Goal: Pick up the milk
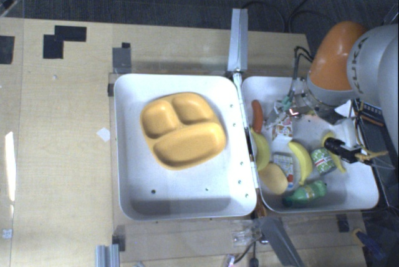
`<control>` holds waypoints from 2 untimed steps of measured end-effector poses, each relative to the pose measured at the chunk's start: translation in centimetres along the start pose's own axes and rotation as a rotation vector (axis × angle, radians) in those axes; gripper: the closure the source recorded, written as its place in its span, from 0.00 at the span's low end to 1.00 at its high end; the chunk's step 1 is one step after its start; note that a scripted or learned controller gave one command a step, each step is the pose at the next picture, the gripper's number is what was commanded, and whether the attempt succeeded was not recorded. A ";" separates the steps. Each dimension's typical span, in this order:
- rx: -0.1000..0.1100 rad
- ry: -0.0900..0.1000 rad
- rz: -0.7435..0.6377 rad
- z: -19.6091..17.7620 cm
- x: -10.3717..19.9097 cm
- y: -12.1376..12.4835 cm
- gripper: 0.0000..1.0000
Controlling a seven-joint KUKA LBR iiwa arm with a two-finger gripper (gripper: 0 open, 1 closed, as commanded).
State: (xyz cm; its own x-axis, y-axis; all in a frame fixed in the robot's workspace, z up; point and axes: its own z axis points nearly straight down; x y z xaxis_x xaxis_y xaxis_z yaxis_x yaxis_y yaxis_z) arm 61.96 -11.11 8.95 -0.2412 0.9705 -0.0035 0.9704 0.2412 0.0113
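Past the yellow tray [182,130] in the left bin [126,160], the milk [283,127], a small carton lying among bananas [302,160] toward the right bin's [356,192] back, looks light and crushable, best pinched gently across its flat sides, with the tool [293,107] just over it, spread or closed I cannot tell.

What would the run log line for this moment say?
arm: over right bin | gripper: above milk carton, grasp unconfirmed | left bin: yellow divided tray
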 end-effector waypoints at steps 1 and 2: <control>0.002 0.001 -0.223 -2.2 0.3 3.1 0.00; -0.007 -0.002 -0.223 -3.5 0.3 3.4 1.00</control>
State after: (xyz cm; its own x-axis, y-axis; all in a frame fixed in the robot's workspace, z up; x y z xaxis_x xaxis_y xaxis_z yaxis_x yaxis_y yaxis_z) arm 65.14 -9.98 12.50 -0.4501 0.8929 -0.0084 0.8928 0.4502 0.0165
